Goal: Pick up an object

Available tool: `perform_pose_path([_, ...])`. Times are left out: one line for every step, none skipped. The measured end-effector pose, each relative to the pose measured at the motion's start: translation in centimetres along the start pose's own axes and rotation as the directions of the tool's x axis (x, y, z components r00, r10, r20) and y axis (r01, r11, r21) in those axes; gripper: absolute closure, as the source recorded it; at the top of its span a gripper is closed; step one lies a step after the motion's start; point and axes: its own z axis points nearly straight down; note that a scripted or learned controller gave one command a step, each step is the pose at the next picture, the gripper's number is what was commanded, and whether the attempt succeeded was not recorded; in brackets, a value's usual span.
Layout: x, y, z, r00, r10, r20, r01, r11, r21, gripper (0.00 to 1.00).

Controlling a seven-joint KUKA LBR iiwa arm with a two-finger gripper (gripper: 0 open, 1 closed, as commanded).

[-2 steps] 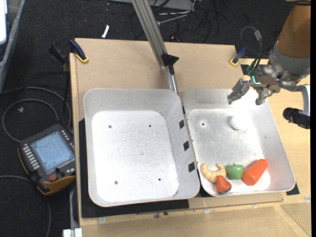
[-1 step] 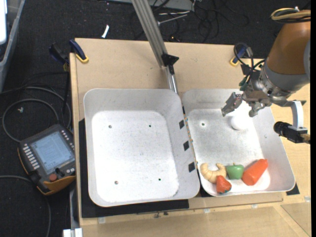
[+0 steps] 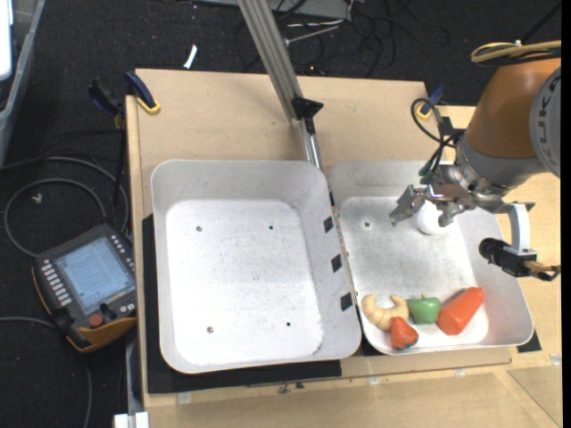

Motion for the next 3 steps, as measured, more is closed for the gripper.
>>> perform_pose_path([0.3, -0.4, 6.4, 1.000, 0.001, -0.001, -0.001, 1.000, 0.002, 0.00])
perform_pose_path([0.2, -0.2, 5.0, 1.000, 0.000, 0.001, 0.000, 1.000, -0.006, 1.00])
perform_pose_path([0.7, 0.0, -1.3, 1.000, -0.004, 0.002, 0.004, 1.000, -0.012, 1.00])
